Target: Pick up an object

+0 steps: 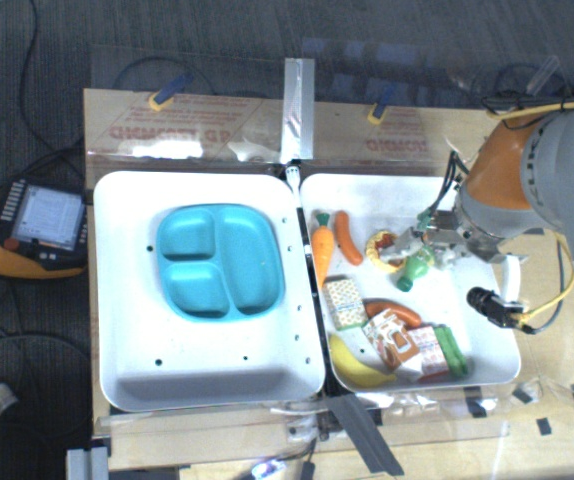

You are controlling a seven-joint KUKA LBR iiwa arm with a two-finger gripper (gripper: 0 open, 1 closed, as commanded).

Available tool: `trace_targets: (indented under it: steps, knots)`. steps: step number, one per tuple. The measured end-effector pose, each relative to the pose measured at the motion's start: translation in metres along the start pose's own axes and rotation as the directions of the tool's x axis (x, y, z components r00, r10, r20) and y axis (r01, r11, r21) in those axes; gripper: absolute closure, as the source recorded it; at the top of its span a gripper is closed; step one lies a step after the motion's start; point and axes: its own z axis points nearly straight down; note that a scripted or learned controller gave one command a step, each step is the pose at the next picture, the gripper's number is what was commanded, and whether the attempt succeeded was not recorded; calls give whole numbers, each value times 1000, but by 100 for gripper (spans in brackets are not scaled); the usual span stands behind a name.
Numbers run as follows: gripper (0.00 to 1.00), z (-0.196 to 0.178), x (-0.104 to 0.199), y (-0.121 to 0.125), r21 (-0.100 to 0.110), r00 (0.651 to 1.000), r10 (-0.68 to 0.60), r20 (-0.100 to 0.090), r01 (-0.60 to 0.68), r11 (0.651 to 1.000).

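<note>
Gripper (422,251) low in right bin (487,298), upper middle, over small green object (410,272); finger state cannot tell, blurred against clutter. Green object lies just beside yellow toy (379,247), apart from carrot (321,251) and banana (359,366). Judgement: light, rigid plastic, smooth, may slip or roll. Best grip across narrow middle, from above. Blue tray (219,260) in left bin (127,348).

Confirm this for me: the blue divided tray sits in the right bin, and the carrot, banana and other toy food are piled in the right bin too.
One thing is wrong. The camera view shows the blue divided tray in the left bin, by itself. The rest holds: the carrot, banana and other toy food are in the right bin, where the gripper is reaching.
</note>
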Motion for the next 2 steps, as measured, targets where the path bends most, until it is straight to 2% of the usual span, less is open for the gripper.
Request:
trace_targets:
  steps: [1,2]
  knots:
    - [100,-12,3,3,-8,1000,-3,-2,3,1000]
    - [100,-116,-18,-20,13,948,318,10,-318,948]
